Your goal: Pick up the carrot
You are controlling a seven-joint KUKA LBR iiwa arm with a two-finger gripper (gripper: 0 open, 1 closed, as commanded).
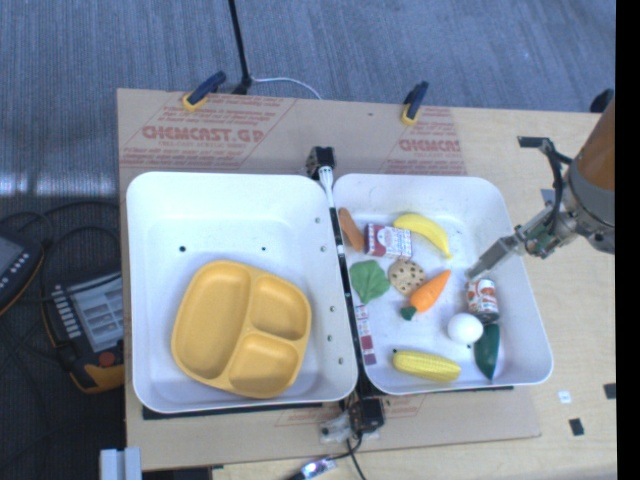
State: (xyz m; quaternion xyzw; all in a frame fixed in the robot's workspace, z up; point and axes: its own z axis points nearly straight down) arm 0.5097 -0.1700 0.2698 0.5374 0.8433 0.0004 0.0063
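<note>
You are looking at a robotics lab: a cardboard-covered surface (200, 133) held by yellow clamps (203, 89), two white bins (150, 208) of toy food, grey carpet (400, 28), a black stand pole (235, 28), and electronics with cables (85, 313) on the floor at left.

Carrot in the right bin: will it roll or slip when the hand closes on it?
The carrot looks like smooth moulded plastic, so probably rigid, light and somewhat slippery. Its tapered, rounded body may squirt from a pinch or roll. The cookie lies right beside it and may get nudged.
</note>
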